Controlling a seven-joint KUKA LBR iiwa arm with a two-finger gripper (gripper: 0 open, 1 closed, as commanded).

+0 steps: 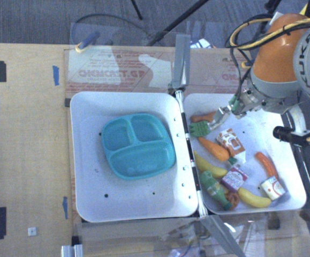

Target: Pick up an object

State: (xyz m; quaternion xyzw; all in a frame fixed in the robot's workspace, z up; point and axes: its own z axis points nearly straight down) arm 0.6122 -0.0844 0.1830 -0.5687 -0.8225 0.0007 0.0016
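Gripper (217, 119) low over the right bin (294, 167), toward its 10 o'clock corner — whether it is wide or narrow I cannot tell. Nothing seen held. Just at its 8 o'clock lies a green toy (199, 128); an orange carrot (214, 148) sits at 6 o'clock. Left bin (85, 159) carries a blue divided plate (137, 145), roughly centred.

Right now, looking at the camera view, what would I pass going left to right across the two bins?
Blue divided plate in the left bin → green toy by the divider → long orange carrot → purple carton → small orange carrot → white cup near the right bin's far wall.
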